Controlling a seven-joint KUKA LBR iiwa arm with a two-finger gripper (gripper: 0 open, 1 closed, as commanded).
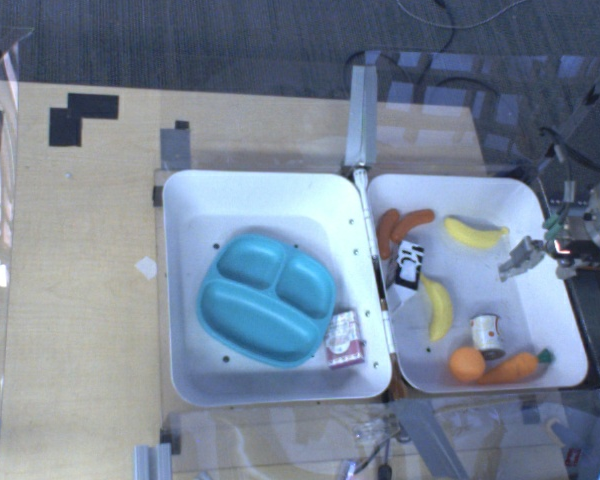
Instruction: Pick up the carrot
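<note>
Carrot-wise, we see the orange plastic carrot with a green tip (514,367) lying lengthwise along the right white bin's (565,268) near wall, beside an orange ball (467,364), below our gripper (517,258), whose fingers' spread we cannot tell.

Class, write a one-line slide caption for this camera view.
Gripper poised over the right bin, carrot lying at its near edge.

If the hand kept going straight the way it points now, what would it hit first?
The hand points toward the view's left, low over the right bin. The bin's bare white floor looks likeliest; going further, the lower banana. Depth is unclear, and the carrot lies off that line.
</note>
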